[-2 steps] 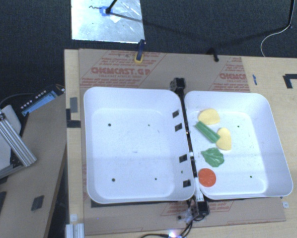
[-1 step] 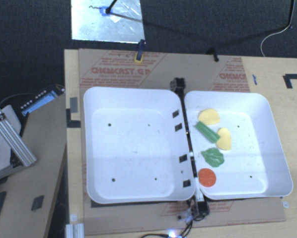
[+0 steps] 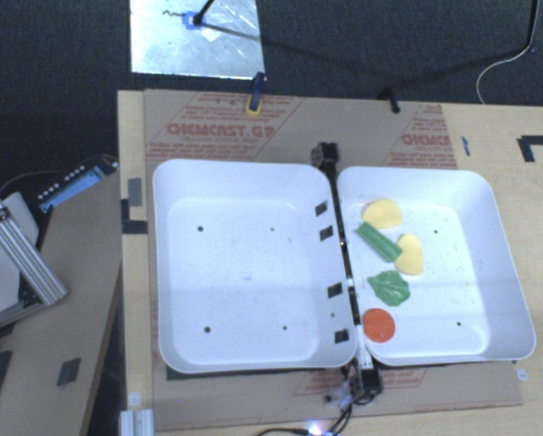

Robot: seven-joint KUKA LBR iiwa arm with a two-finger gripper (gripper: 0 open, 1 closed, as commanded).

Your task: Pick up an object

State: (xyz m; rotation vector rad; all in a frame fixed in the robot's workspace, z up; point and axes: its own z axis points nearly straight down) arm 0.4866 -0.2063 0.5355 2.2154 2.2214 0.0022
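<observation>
The left bin (image 3: 244,262) offers bare floor from wall to wall; the right bin (image 3: 471,271) is bare across its right half; its objects crowd the shared divider: a yellow piece (image 3: 381,213), a green stick (image 3: 377,242), a second yellow piece (image 3: 409,253), a green leaf (image 3: 389,287), an orange disc (image 3: 379,325) near the front wall.

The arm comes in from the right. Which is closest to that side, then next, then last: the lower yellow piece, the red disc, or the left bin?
1. Lower yellow piece: right bin, farthest right.
2. Red disc: right bin, near the divider.
3. Left bin: past the divider, on the left.
</observation>
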